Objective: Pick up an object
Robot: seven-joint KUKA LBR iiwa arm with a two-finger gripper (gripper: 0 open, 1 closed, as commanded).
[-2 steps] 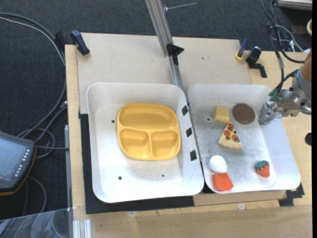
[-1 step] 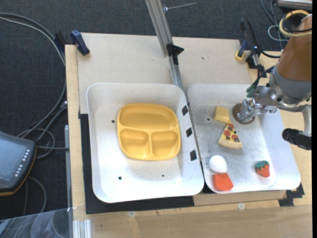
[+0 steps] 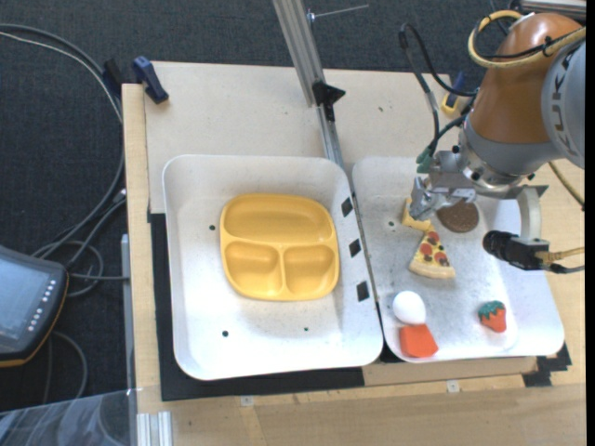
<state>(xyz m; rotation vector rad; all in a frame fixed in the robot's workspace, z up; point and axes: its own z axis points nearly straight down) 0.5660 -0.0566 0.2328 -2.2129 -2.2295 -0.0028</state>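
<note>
My gripper (image 3: pixel 422 203) hangs low over the back left part of the right bin (image 3: pixel 535 337). It is right above a small yellow piece (image 3: pixel 414 220), which it partly hides. A round brown cookie (image 3: pixel 458 218) lies just to the right of the gripper. In front of it a toy pizza slice (image 3: pixel 432 256) lies flat. Nearer the front edge are a white egg (image 3: pixel 408 306), an orange block (image 3: pixel 418 341) and a red strawberry (image 3: pixel 493 316).
The left bin (image 3: pixel 186 277) holds a yellow divided plate (image 3: pixel 279 246). A metal post (image 3: pixel 302 35) rises behind the ridge between the bins. A black part on a cable (image 3: pixel 511 247) hangs over the right bin's right side. Cables lie on the dark floor at left.
</note>
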